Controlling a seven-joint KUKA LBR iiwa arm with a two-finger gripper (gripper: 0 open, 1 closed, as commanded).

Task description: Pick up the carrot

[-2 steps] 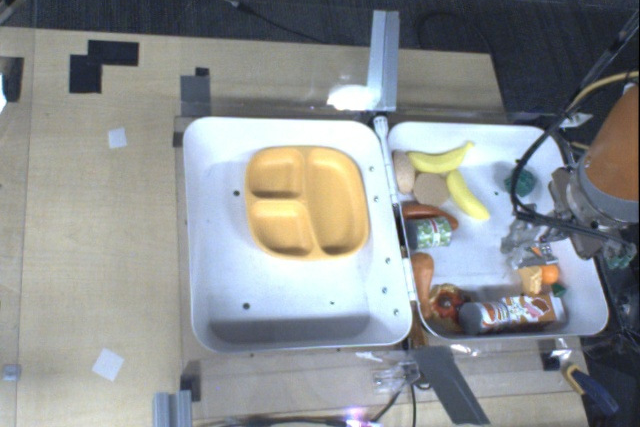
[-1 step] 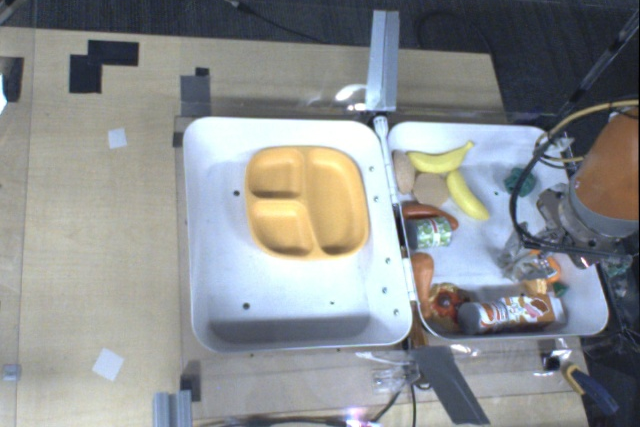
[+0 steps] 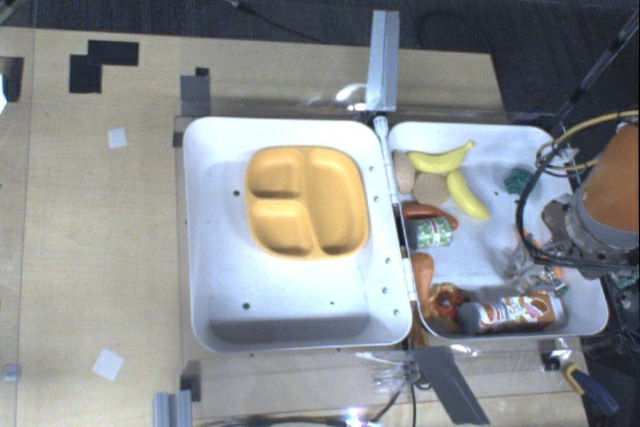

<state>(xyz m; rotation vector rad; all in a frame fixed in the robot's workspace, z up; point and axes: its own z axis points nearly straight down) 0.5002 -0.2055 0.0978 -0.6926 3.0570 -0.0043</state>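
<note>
A pale wooden bench (image 3: 90, 245) carries two white bins side by side, with dark floor beyond. The left bin (image 3: 215, 245) holds a yellow sectioned tray (image 3: 305, 200). The right bin (image 3: 590, 310) is crowded: two bananas (image 3: 455, 173), a potato-like lump (image 3: 430, 189), a green can (image 3: 433, 233), a bottle (image 3: 515, 312) lying along the near wall, and the carrot (image 3: 423, 273).

The carrot lies against the bin's left wall, just below the can and just above a dark cluster in the near-left corner. The gripper (image 3: 535, 265) hangs at the bin's right side under the orange band of the arm (image 3: 612, 185), well apart from the carrot, with open bin floor between them. It is blurred among cables, so whether it is released or clenched cannot be told; nothing appears to be held.

The risks come from crowding. The carrot is hemmed in by wall, can and corner clutter, so a finger may strike the wall or land on the can. A descent slightly off could nip the neighbour, or push the carrot tighter into the corner. The bottle lies near a direct path and may be knocked.
</note>
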